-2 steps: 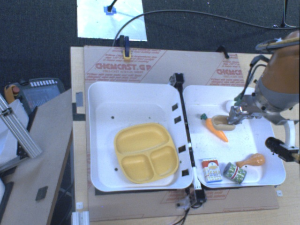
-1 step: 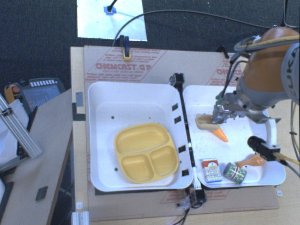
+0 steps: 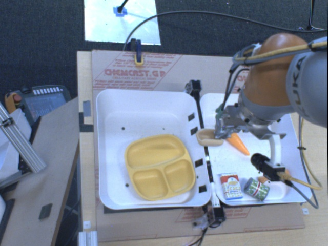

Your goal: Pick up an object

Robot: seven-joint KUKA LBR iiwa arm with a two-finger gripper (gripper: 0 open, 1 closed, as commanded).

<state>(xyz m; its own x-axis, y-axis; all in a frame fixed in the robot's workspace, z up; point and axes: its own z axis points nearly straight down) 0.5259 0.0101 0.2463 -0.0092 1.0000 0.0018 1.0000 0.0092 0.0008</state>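
The claw (image 3: 222, 132) sits low by the right bin's left wall, beside a carrot (image 3: 238, 143); whether it is spread or pinching cannot be told. It could slip off or jam against the wall.

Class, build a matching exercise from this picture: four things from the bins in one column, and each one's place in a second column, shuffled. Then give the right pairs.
Things:
1. yellow divided tray
2. carrot
3. small carton
4. green can

Places:
A. right bin, front edge, right of its neighbour
B. left bin
C. right bin, just below the gripper
D. right bin, front edge, nearest the divider

Pairs: 1-B, 2-C, 3-D, 4-A
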